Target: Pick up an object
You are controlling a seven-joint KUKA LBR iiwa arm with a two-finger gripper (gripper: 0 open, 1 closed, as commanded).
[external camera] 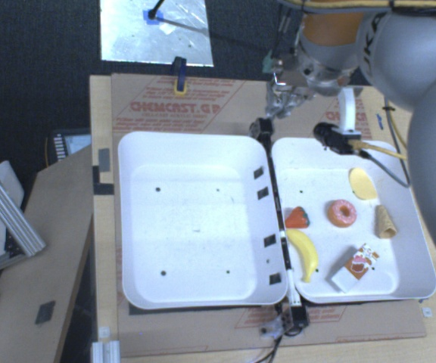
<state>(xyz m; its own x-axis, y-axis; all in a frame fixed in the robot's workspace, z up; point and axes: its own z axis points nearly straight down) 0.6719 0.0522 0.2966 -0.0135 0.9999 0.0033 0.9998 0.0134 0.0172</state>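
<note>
Arm point(400, 44): reaching in from the right, wrist above the far edge of the bins.
Gripper point(282, 104): over the far end of the divider between the bins; open or closed, cannot tell; nothing seen in its grasp.
Right bin point(418, 278): holding every object, all nearer the camera than the gripper.
Strawberry point(297, 218): by the divider, closest to the gripper.
Banana point(305, 254): just below the strawberry.
Doughnut point(342, 213): mid-bin.
Yellow piece point(362, 183), cone point(385, 221), small box point(357, 266): further right.
Left bin point(127, 203): beside.

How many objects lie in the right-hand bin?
6: strawberry, banana, donut, yellow piece, cone, small box. The arm may hide more.
</note>
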